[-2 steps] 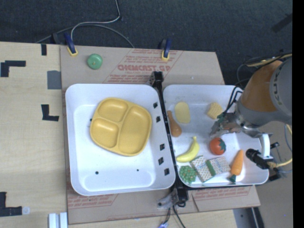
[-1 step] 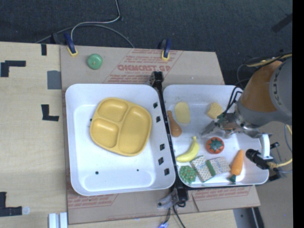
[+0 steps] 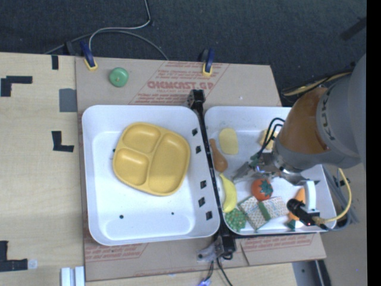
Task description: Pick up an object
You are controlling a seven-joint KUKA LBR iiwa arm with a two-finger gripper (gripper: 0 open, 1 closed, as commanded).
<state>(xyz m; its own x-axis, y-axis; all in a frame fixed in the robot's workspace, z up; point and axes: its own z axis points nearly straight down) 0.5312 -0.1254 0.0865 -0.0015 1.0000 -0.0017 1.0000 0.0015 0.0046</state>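
- I see the gripper low in the right bin, fingers spread wide, holding nothing.
- The tomato sits just at its 4 o'clock.
- Banana at its 8 o'clock.

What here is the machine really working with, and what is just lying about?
Part of the job: the tool over the right bin; the tomato, banana, pale yellow piece and checkered piece it could pick.

Just lying about: the yellow divided plate in the left bin; the green ball on the cardboard.
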